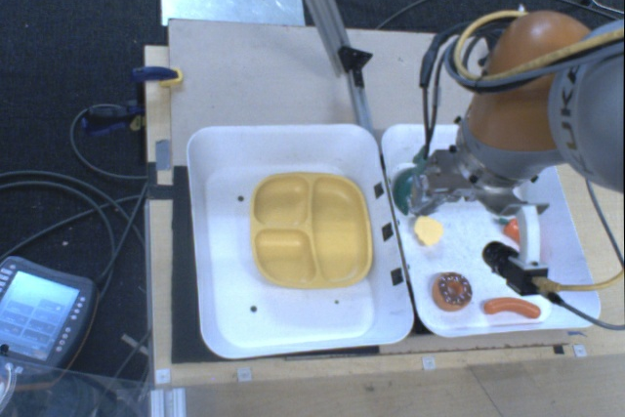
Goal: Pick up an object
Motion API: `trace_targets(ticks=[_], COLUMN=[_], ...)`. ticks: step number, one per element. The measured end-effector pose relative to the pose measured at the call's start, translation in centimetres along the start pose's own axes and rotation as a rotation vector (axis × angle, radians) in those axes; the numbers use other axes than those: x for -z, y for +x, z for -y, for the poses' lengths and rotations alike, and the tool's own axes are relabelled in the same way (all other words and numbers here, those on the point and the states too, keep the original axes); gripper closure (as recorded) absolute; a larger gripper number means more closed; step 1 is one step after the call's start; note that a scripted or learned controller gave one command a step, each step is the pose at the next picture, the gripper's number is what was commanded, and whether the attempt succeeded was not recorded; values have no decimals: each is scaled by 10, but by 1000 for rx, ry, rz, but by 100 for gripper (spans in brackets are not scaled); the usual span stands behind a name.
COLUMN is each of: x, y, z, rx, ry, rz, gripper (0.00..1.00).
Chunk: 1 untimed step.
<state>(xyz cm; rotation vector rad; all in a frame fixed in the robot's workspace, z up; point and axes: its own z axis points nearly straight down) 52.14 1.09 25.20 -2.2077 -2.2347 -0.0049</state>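
Just below the gripper [422,198], on the floor of the right bin [566,293], lies a small yellow piece [428,230], the nearest candidate for a pick; whether it touches the tool is too close to call. A green object [402,183] sits at the gripper's left side against the bin wall, partly hidden by the wrist. Whether the tool is released or clenched, I cannot tell, since the arm's own bulk covers that part, and nothing can be judged as held. Farther out toward the near rim lie a chocolate doughnut [452,291] and an orange sausage [511,308], well apart from the tool, with a small red-orange piece [511,230] to its right beside a white bracket. From here, the likely trouble is crowding: the yellow piece and the green object lie close to the wall that divides the 2 bins, so a descent could strike the wall or nudge one item into the other instead of closing around it. The yellow piece also looks flat and thin, which could let it slide away. Across that wall to the tool's left, the left bin [210,239] carries a yellow divided plate [312,229] with 3 compartments. Both bins rest on a pale wooden bench [254,73], a blue clamp [156,73] grips its far-left edge, cables trail over dark carpet, and a teach pendant [39,303] lies at the lower left.
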Motion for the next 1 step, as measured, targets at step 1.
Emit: trace_targets(ticks=[1], x=[-18], y=[51], z=[20], rx=[-1], ry=[3], rz=[0], gripper=[100])
